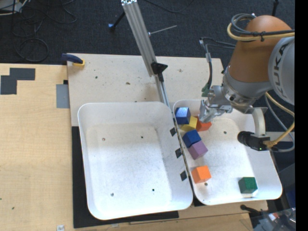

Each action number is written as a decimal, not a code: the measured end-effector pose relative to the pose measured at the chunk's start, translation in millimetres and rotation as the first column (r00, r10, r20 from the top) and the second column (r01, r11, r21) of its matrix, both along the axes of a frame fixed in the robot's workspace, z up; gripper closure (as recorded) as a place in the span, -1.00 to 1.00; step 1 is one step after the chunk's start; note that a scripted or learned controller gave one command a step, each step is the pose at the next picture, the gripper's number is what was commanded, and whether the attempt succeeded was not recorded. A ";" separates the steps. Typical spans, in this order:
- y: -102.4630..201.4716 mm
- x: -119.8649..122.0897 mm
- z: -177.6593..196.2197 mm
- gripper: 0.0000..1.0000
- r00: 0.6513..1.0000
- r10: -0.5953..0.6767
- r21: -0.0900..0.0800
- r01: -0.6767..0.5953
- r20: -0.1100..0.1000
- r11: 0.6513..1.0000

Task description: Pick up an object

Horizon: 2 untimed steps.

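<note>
The right bin (pixel 269 177) holds several small blocks. Along its left wall lie a light blue cube (pixel 182 113), a yellow block (pixel 192 123), a red-orange block (pixel 204 126), a dark blue cube (pixel 191 137) and a purple cube (pixel 198 149). An orange cube (pixel 201 173) sits nearer the front, and a green cube (pixel 248 185) rests in the front right corner. My gripper (pixel 207 115) reaches down at the back of this bin, right above the red-orange block and partly covering it. Whether it touches the block is hidden.
The left bin (pixel 96 129) adjoins the right one, joined by black clips (pixel 176 143) along the shared wall. A slanted aluminium bar (pixel 144 42) rises behind the bins. Cables and a black fitting (pixel 250 139) hang at the right bin's right side.
</note>
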<state>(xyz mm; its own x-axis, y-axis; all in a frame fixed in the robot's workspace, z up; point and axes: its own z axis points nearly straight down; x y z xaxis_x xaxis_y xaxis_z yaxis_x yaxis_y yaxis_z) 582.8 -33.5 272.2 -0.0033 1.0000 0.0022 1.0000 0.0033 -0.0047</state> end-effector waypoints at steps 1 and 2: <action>58.6 -8.3 -13.6 1.00 1.000 0.001 0.000 -0.001 -0.001 1.000; 103.4 -8.6 -15.3 1.00 1.000 0.001 -0.001 -0.001 0.001 1.000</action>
